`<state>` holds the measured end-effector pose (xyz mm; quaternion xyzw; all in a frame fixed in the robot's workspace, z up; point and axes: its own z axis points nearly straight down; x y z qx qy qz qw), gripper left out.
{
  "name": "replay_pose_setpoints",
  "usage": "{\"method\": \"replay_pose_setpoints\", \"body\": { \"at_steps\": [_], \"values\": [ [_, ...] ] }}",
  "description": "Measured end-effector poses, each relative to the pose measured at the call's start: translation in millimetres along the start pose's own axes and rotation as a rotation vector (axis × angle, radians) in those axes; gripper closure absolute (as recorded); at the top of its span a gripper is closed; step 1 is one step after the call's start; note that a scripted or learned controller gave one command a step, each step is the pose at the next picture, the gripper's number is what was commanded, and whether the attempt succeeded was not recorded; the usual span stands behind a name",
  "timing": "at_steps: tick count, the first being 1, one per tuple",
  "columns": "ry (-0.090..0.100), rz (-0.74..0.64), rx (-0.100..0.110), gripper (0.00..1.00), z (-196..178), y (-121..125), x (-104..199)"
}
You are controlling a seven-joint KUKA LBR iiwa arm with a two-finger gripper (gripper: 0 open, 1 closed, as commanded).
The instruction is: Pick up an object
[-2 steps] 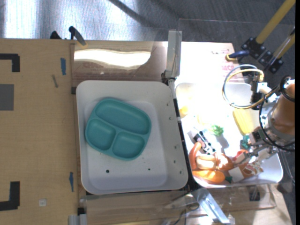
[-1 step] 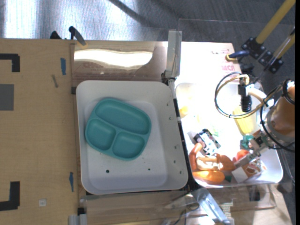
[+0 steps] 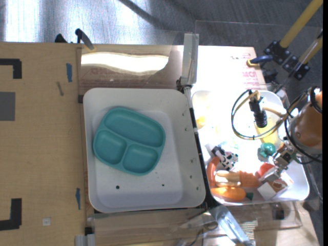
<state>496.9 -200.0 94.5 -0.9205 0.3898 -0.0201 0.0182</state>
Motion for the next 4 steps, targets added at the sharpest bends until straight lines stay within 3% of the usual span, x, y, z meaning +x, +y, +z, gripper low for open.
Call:
{"method": "replay_pose_setpoints", "body": {
  "at_steps": [1,2,3,4],
  "values": [
    [-0.004,-0.218,-0.001,0.0,1,-4,8],
    [-0.016,-0.516,-0.023,0.0,4,3,19],
    [-0.015,-0.606,-0.027,0.0,1,16,13],
    [-0.025,-0.608,-0.03,1.0,-7,14,10]
  ]
}}
